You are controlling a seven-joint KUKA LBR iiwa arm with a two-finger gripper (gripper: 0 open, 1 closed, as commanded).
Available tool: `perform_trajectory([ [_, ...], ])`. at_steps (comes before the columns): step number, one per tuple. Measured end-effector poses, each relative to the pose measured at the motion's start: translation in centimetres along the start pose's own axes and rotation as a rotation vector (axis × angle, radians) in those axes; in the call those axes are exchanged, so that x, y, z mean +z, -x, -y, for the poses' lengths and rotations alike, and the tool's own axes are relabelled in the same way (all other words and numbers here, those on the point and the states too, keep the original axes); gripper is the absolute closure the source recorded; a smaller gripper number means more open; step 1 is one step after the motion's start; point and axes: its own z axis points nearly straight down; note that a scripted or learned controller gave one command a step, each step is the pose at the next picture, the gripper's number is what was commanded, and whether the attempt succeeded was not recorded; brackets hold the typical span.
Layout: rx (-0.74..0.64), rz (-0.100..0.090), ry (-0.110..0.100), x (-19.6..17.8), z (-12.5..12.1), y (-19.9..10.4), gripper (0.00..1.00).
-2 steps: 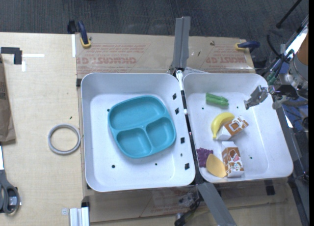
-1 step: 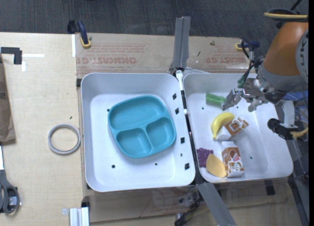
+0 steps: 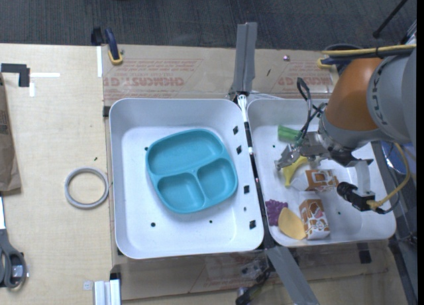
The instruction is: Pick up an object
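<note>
Reaching in from the right, the grey arm (image 3: 387, 95) with its orange band bends down over the right-hand bin (image 3: 265, 115), and its end effector (image 3: 291, 158) sits low among the items there, right at a yellow banana-shaped toy (image 3: 293, 170). From where I stand I cannot tell whether it is spread or closed, or whether it has hold of anything. Just beside the banana lies a small orange-and-white packet (image 3: 320, 180), and nearer the front edge of the bin a second printed packet (image 3: 314, 217) rests against a yellow chip-like piece (image 3: 290, 224), with a purple cluster (image 3: 275, 209) to their left. A green item (image 3: 289, 132) sits toward the back of the bin, partly behind the wrist. The left-hand bin (image 3: 126, 184) holds a turquoise divided plate (image 3: 191, 171) with three compartments, lying flat near the middle. Out on the wooden surface (image 3: 53, 131), well apart from both bins, lies a roll of tape (image 3: 87, 187), and scissors (image 3: 10, 264) show at the left edge.
</note>
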Motion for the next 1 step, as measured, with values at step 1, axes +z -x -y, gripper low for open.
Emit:
perform_trajectory([
  [1,-0.062,0.001,0.001,-9.99,3.09,-3.04,0.0],
])
